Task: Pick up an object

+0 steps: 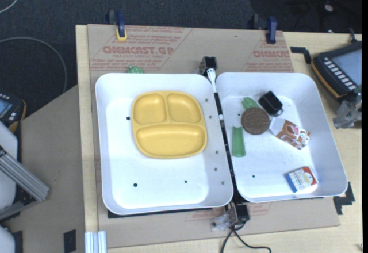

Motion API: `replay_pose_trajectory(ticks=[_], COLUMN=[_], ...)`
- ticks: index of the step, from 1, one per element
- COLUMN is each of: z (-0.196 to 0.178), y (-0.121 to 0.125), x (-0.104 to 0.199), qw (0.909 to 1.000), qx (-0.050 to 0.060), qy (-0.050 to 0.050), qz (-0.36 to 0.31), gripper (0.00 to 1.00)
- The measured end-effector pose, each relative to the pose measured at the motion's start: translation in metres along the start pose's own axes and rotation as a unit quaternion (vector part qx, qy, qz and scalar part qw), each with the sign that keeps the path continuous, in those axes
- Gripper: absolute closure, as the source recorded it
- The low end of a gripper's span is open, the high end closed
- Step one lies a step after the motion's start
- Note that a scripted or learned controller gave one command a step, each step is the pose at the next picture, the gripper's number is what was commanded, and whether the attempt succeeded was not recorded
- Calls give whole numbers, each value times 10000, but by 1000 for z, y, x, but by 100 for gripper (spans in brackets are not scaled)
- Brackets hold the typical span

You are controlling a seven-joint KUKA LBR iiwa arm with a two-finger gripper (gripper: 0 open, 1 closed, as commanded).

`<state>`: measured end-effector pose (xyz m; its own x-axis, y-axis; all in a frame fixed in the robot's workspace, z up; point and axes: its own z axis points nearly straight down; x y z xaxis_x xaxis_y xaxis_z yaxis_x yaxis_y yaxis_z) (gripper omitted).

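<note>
The right bin (322,125) holds several small objects. A round brown cookie-like disc (255,121) lies near its middle, with a black block (270,103) just above it and a small green piece (248,103) to its upper left. A green stick (238,141) lies by the bin's left wall. A red and white packet (292,134) sits right of the disc, and a small blue, white and red box (301,179) rests near the front right corner. A yellow divided plate (169,124) sits in the left bin (115,177).
Both bins stand on a brown board (167,45) clamped at the back by blue clamps (120,23). A tablet-like device (342,69) lies at the right edge. A small green object (135,69) rests behind the left bin. Cables run at the front (236,229).
</note>
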<state>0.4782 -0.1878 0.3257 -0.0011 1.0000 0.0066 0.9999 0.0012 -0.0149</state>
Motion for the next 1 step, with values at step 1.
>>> replay_pose_trajectory(ticks=[1], z=[-48], y=[1], x=[-38], qw=[9999], qx=[-110], qy=[-60], qz=[21], gripper=[100])
